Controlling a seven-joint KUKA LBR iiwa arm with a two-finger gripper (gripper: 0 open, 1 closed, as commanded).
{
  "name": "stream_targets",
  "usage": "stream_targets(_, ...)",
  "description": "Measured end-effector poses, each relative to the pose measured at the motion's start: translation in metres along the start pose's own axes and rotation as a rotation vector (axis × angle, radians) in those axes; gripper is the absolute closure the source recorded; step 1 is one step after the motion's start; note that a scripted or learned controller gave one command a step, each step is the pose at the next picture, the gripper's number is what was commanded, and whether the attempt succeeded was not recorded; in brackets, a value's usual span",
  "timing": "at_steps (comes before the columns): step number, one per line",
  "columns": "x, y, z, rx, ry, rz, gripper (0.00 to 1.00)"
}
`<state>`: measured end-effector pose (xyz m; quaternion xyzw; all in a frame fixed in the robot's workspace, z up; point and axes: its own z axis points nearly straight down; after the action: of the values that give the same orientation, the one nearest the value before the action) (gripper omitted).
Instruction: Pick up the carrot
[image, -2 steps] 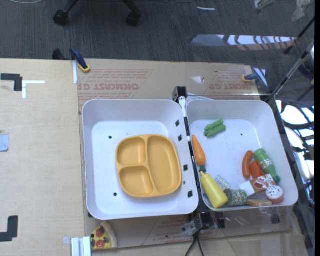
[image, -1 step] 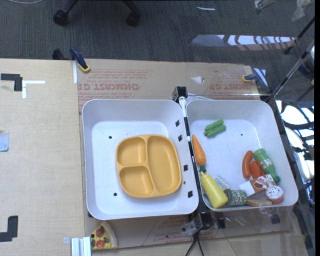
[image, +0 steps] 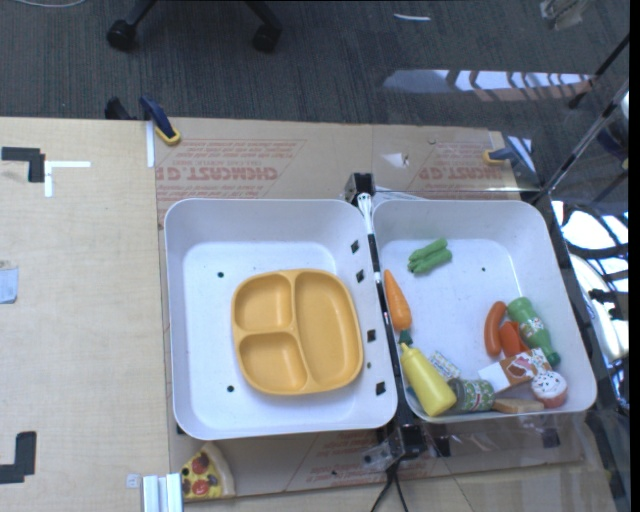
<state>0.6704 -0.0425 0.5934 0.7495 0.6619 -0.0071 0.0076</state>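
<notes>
Two white bins sit side by side on the counter (image: 80, 330), on a cardboard sheet (image: 240, 165). The red print on the cardboard is upside down to the camera and looks like "CHEMCAST GP", repeated on the right half but harder to read there.

The left bin (image: 190, 300) holds a yellow three-compartment plate (image: 297, 330), near centre.

In the right bin (image: 530, 250), the carrot (image: 398, 303) is orange and lies along the left wall, just beside the divider between the bins. Its lower end is close to a yellow squeeze bottle (image: 427, 380), which is tilted against the same wall. Green bean pods (image: 430, 256) lie up and right of the carrot, apart from it.

On the right side there is a red sausage (image: 494, 328) and a green bottle (image: 530, 325) with a red-and-white label too small to read. Small packets are piled in the near-right corner (image: 530, 380); their printing is illegible.

A pizza slice toy (image: 203, 475) lies on the cardboard outside the bins, below the left one. A blue-yellow clamp (image: 160, 120) grips the cardboard's far-left corner.

Gripper state: cannot tell.
</notes>
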Motion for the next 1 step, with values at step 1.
stream_targets(1,0.0000,0.0000,0.0001,0.001,0.000,0.000,0.00)
